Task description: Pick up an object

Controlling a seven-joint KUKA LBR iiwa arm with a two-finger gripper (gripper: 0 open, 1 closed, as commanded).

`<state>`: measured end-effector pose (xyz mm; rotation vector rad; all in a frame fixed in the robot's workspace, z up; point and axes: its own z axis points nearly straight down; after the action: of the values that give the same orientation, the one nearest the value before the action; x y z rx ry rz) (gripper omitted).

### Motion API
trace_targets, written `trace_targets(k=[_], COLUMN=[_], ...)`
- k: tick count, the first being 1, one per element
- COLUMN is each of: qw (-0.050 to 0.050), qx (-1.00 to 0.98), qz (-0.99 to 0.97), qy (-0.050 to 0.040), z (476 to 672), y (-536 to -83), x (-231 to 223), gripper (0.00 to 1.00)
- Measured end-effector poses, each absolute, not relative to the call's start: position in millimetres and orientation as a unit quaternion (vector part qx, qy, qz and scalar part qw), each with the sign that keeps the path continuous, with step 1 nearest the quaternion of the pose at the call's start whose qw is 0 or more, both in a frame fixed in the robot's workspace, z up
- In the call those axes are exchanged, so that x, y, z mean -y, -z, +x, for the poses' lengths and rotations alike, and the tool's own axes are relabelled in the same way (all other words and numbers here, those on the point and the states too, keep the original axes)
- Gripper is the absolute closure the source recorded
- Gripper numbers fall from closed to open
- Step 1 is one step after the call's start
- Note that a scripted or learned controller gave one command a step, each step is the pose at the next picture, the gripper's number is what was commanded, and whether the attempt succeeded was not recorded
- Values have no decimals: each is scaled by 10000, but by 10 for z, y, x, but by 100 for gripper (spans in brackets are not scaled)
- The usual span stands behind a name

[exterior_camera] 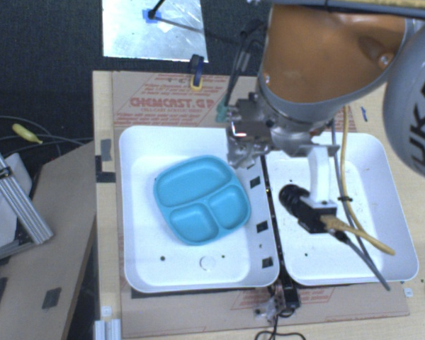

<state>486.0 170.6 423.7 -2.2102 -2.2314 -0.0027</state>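
Observation:
A light blue plate (202, 200) with three compartments lies tilted in the middle of the left white bin (138, 190). My gripper (242, 151) hangs at the back of the divide between the two bins, just above the plate's far right corner. The grey and orange arm fills the upper right of the camera view and hides the back of the right bin (382, 190). I see nothing held at the gripper.
A small pale disc (209, 263) lies near the left bin's front wall. The bins rest on a cardboard sheet (163, 98) printed in red. A shiny metal sheet (152, 20) lies behind it, and an aluminium frame (14, 204) stands at the left.

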Motion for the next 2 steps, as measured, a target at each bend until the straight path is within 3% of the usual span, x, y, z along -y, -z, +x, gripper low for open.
trace_targets(k=[1,2], qw=[-16,12], qx=[7061,7106], qz=[-7081,-7036], qy=[23,-1], z=[5055,4851], y=[-4640,-4231], x=[-1132,-1807], gripper=[100,100])
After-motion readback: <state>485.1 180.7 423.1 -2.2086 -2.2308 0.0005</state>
